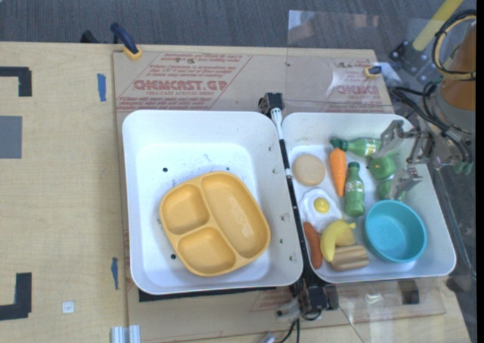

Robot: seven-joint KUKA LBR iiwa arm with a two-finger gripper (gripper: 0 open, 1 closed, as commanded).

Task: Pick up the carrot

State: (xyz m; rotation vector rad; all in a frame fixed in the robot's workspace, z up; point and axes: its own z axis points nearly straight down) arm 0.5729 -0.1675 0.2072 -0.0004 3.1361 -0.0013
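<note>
At the bottom of the frame, the front rims of two white bins sit side by side on a cardboard sheet (249, 73) that covers the wooden bench (53, 183).

In the left bin (144, 145), lower centre of the frame, lies a yellow divided plate (215, 223) with three compartments, tilted a little against the bin's edges.

In the right bin (442, 251), the lowest things are a brown sausage-like roll (349, 259) and, just left of it, a reddish hot dog (312, 244) lying along the bin's left wall. A banana (335, 235) rests above the roll, touching it. To their right stands a blue bowl (393, 231), near the bin's lower right corner. Above the banana is a fried egg (318, 205), and above that a tan round cookie (308, 169).

The carrot (338, 171) lies upright in the frame near the middle of the right bin, just right of the cookie, its green top pointing toward the upper edge. A green bottle (354, 190) stands just beside it on the right, and a second green bottle (357, 146) lies across above the carrot's top. A green lumpy thing (381, 165) sits right of them.

The gripper (404, 159) hangs over the upper right part of the right bin, well right of the carrot and not touching it. Its metal fingers (393, 134) stand apart with nothing between them.
</note>
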